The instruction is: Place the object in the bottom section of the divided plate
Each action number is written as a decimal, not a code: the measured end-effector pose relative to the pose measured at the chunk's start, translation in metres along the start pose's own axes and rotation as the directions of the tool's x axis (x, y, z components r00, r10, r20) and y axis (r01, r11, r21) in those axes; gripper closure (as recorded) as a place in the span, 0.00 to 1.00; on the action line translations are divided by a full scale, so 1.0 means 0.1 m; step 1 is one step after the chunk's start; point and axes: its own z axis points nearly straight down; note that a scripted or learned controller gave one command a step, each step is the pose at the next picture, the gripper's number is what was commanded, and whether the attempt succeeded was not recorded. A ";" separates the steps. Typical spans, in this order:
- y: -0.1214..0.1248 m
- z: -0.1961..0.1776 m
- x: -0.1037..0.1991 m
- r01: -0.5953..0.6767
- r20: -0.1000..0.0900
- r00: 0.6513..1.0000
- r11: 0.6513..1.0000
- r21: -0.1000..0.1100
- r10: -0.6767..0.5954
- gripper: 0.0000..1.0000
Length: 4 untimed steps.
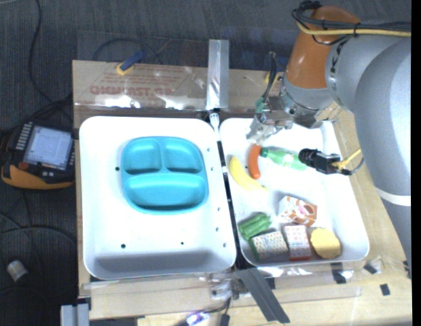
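Dark carpet surrounds a wooden bench (102, 73) bearing two shallow white bins side by side, evidently so that one serves as supply and the other as destination. Nearest the camera, along the front of the right bin (356, 216), sit one green vegetable piece (254, 223), one patterned box (269, 244), one pink-and-white carton (297, 240) and one yellow rounded item (325, 243), with one orange-and-white packet (297, 210) just behind them; these are loose stock, lying as they fell. Further back lie one banana (240, 173), one orange carrot-shaped piece (254, 161) just beside it, and one green bottle (281, 157) on its side. The left bin (95, 202) holds one blue divided plate (163, 173) near its middle, with two small sections at the far side and one wide bottom section (163, 191) at the near side, which holds nothing; the task is judged not yet begun. At the far end of the right bin the gripper (263, 132) hangs just above the carrot's upper end, which suggests that piece is the intended object, though this is inference. Whether the tool is spread or closed cannot be told, and nothing is seen held. One handheld pendant (39, 153) lies on the carpet, left.
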 end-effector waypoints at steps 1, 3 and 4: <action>-0.06 -0.08 0.73 0.217 -0.001 0.976 0.976 0.001 -0.217 1.00; -0.06 -0.15 0.74 0.219 -0.003 0.976 0.976 0.004 -0.219 1.00; 0.25 -0.48 1.25 0.145 -0.001 0.989 0.989 -0.001 -0.145 1.00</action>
